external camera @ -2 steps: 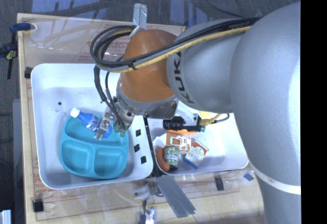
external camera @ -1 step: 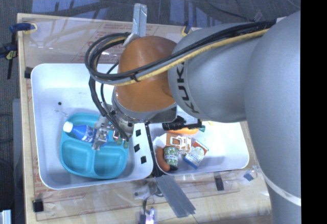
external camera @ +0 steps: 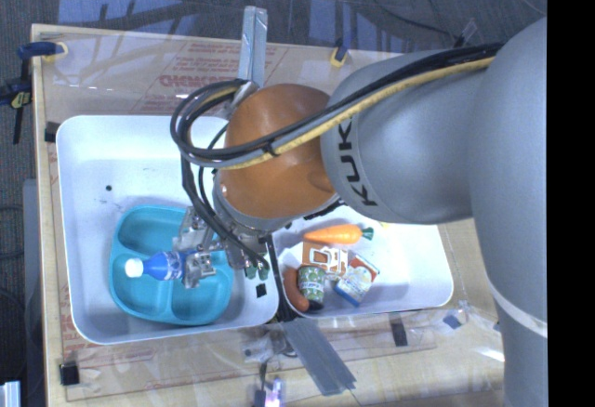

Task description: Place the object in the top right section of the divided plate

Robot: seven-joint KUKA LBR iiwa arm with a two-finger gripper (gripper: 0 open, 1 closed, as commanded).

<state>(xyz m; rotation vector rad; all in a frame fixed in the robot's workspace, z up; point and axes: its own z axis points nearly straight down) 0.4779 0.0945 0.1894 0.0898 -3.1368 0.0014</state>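
Observation:
A blue divided plate [external camera: 146, 227] lies in the lower part of the left bin [external camera: 88, 173]. A small bottle [external camera: 158, 266] with a blue label and white cap lies on its side across the plate's middle, cap pointing left. My gripper [external camera: 198, 258] hangs right at the bottle's right end, over the right half of the plate. The orange wrist band and grey arm above it hide the plate's upper right part and the contact with the bottle.
The right bin [external camera: 423, 256] holds a carrot [external camera: 332, 233], a white and orange carton [external camera: 325, 258], a dark green jar [external camera: 311, 285] and a small blue and white carton [external camera: 354, 285]. The bulky arm covers the divide between the bins.

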